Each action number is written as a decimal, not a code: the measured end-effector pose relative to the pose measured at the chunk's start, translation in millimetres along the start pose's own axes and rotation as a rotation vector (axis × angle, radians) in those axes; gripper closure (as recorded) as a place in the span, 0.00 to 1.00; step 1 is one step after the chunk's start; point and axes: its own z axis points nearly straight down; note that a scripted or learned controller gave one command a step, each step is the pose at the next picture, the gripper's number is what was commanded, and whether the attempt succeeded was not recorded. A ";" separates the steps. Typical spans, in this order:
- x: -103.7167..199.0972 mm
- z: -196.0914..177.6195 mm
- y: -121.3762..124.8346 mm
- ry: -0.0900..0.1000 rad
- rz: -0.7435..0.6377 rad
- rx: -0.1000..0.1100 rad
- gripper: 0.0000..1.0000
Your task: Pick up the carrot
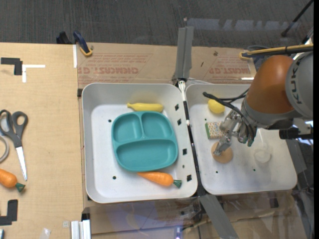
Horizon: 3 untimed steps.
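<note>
An orange carrot (157,178) with a green stem end lies in the left bin (89,148), along the front edge of a teal divided plate (144,139). My gripper (225,142) hangs over the right bin (279,180), well to the right of that carrot. Its tip is just above a round tan object (223,155). A second carrot (7,179) lies on the wooden bench outside the bins, at the far left.
A yellow banana (145,106) lies behind the teal plate. The right bin also holds a yellow fruit (215,106), a checkered cracker-like piece (213,129) and a pale clear item (262,156). Scissors (16,133) rest on the bench at left.
</note>
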 end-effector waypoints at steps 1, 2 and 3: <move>-4.0 -11.8 1.2 -0.015 -0.003 -0.002 1.00; -3.9 -11.7 1.3 -0.015 -0.003 -0.002 0.00; -5.5 6.9 -101.7 0.013 0.213 0.004 0.00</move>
